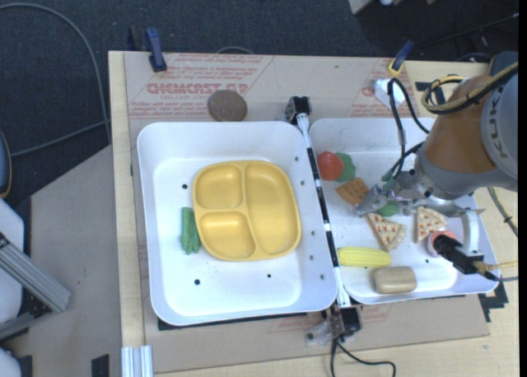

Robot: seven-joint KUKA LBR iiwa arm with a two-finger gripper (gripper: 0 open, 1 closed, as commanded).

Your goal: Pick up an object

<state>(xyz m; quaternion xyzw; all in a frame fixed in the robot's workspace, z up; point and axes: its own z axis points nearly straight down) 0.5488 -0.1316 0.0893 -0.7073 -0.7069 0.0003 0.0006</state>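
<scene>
Two white bins on a cardboard-covered bench [247, 79], dark carpet [66, 5] all round.

The left shallow white bin [165, 285] holds a yellow divided plastic plate [245, 209] beside a green pea pod toy [190, 230]. The right shallow white bin [362, 132] holds a red tomato toy [331, 165], yellow corn cob [362, 258], tan bread loaf [394, 279] and waffle wedges [384, 229]. The grey two-finger gripper [389, 199] sits low among them; I cannot tell its state.

Two white bins [165, 202] are seen on a tan table [123, 161] printed with red lettering. A yellow plate [245, 208] and green bean [190, 230] are shown in one; a red tomato [330, 165], yellow corn [363, 258], beige bread [394, 279] and checkered waffle [385, 228] in the other.
</scene>
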